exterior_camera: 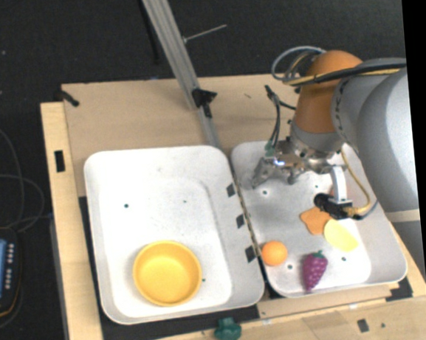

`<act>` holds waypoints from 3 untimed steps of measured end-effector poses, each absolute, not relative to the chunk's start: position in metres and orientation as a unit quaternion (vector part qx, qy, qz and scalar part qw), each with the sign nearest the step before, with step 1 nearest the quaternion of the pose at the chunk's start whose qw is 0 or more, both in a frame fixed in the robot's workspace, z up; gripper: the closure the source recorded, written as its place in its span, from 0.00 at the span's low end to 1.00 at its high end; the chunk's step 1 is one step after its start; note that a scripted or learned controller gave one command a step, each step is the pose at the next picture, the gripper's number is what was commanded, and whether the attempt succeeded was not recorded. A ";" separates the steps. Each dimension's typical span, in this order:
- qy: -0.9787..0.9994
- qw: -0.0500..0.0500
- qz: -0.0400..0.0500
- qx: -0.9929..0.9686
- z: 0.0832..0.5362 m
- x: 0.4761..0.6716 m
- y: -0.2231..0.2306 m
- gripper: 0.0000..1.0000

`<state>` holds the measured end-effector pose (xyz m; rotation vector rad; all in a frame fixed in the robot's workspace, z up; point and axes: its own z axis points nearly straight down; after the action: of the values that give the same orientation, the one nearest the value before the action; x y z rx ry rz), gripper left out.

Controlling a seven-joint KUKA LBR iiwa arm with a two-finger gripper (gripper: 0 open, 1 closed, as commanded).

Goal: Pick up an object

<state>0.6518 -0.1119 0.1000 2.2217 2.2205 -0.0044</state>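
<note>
Over the right bin's (384, 261) far end the gripper (272, 169) hangs, fingers spread and bare, the orange ball (274, 253) lying nearer the camera

Tan bench (134, 113) (plywood) — black floor (53, 39)

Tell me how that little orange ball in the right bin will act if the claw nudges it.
The orange ball looks round and smooth, so it would probably roll. It sits by the right bin's left wall, which may stop it. It seems small, likely light.
</note>
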 end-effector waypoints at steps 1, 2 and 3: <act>0.706 0.002 0.001 0.708 0.113 0.653 -0.113 1.00; 0.707 0.002 0.002 0.707 0.160 0.654 -0.120 1.00; 0.708 0.003 0.002 0.706 0.223 0.650 -0.118 1.00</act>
<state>0.6501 -0.1182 0.2226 2.2144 2.2189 0.0074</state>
